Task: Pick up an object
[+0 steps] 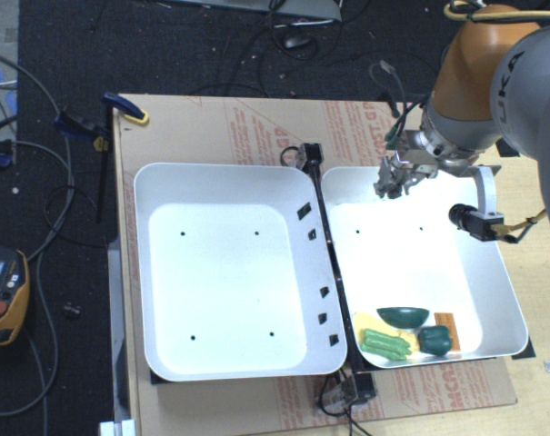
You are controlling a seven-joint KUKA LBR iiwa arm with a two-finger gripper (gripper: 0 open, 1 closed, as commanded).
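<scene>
Where the dark floor meets the far left of the view, a yellow and black device [4, 296] lies among loose cables [38, 153], and a blue and yellow clamp [125, 109] grips the back left corner of the surface [211, 125], a cardboard-coloured board with red lettering. On this surface the left bin [156, 189] is a shallow white tray with rounded corners, its floor showing four small dark dots. A black divider [327, 252] with small clips runs between the two trays. The right bin [502, 280] holds a small group of items bunched in its near corner: a light green knobbly object [385, 343] lies closest to the divider, a flat yellow piece [373, 321] sits just behind it, a dark green bowl-shaped object [403, 316] rests above it, a dark green chunky object [435, 340] sits just to the right, and an orange block [447, 321] touches that one from behind. Well apart from this group, the hand [390, 182] hangs over the far edge of the right bin, nothing visible between its tips; whether it is released or clenched I cannot tell. The grey arm [493, 62] with its orange band reaches in from the right.
</scene>
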